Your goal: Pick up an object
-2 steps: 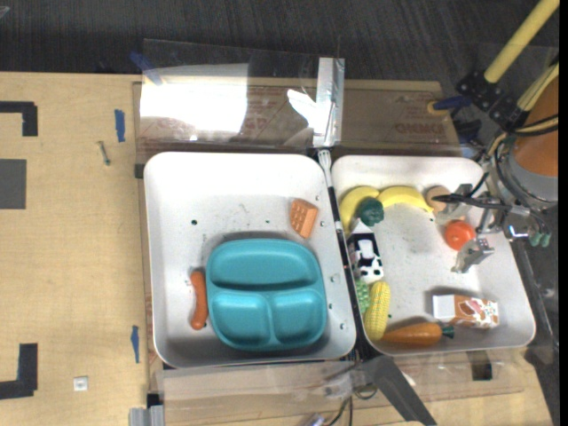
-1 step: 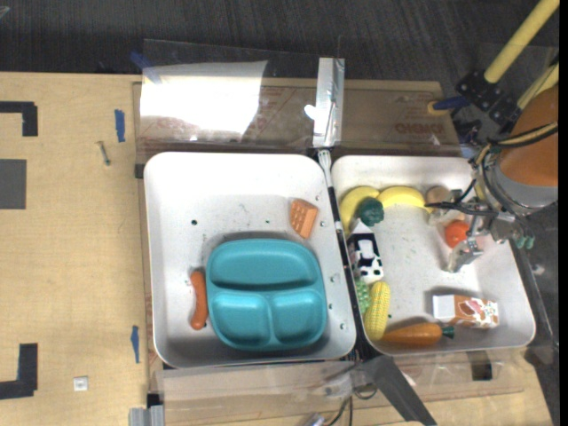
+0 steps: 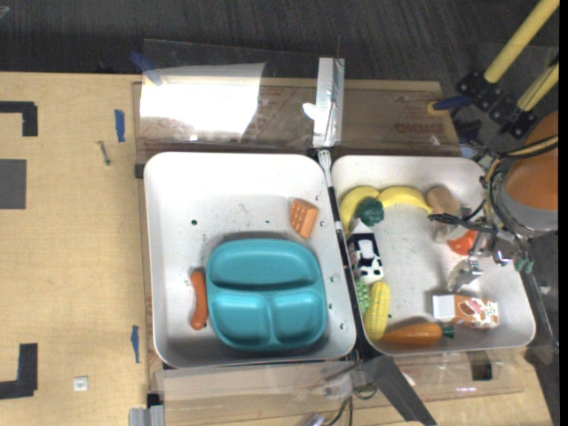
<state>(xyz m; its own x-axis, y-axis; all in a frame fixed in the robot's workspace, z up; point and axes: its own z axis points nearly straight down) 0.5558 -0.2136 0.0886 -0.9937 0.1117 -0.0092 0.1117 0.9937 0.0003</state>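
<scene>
At the right bin's far edge: the gripper (image 3: 469, 260) hangs low over the floor, arm reaching in from the right.
Target, my guess: a small red-orange piece (image 3: 459, 242), touching or just under the tool.
Grip: I cannot tell how the tool is set, and nothing shows in its hold.
Progress: nothing lifted yet; grasp and raise both remain.
Close by: juice carton (image 3: 468, 310) just below the tool, brown lump (image 3: 442, 201) just above.
Further off: banana (image 3: 382, 201), corn (image 3: 378, 306), carrot (image 3: 413, 333), all in the right bin (image 3: 417, 162).
Left bin (image 3: 169, 238): teal tray (image 3: 265, 293), sausage (image 3: 198, 300), orange wedge (image 3: 303, 216).
</scene>
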